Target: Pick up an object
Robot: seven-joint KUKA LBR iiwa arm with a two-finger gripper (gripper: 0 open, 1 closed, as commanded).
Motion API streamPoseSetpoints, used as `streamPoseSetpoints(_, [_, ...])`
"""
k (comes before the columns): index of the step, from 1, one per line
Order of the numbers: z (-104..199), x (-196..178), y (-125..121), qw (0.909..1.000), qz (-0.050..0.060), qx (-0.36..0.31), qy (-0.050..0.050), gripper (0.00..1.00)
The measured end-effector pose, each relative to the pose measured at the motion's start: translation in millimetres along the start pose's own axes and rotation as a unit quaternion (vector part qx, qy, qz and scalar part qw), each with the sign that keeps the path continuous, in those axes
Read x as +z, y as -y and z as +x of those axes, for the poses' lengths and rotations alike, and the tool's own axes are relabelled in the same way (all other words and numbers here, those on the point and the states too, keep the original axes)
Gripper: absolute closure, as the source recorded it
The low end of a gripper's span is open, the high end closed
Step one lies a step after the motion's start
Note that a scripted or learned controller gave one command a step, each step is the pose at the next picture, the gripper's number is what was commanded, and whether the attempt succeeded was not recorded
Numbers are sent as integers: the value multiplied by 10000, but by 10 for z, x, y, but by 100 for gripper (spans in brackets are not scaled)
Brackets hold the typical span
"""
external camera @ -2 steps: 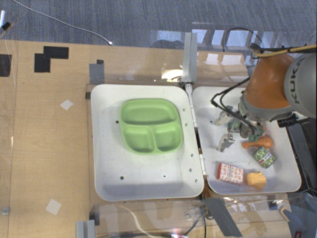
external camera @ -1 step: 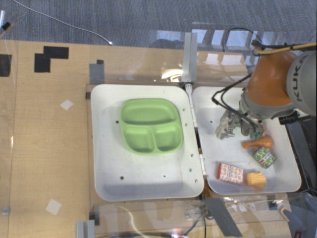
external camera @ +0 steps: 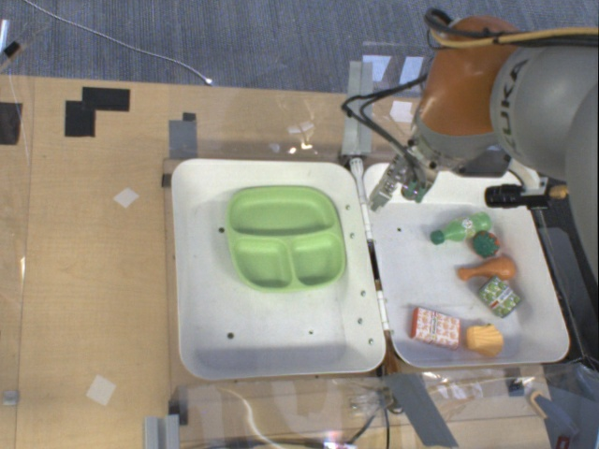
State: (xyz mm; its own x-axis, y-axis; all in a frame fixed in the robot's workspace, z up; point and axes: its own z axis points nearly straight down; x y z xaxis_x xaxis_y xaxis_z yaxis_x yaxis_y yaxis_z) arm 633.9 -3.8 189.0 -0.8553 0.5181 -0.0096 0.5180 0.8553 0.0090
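A green divided plate lies in the left white bin (three compartments, upright).

Smooth, slightly glossy white plastic is seen in both bins, and matt green plastic in the divided tray left of the jaws. The bench looks like matt wood. A glossy orange band is shown above the metallic gripper.
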Motion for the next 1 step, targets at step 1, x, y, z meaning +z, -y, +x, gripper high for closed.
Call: streamPoseSetpoints(1, [635,-25,-660,9966,21,820,-29,100])
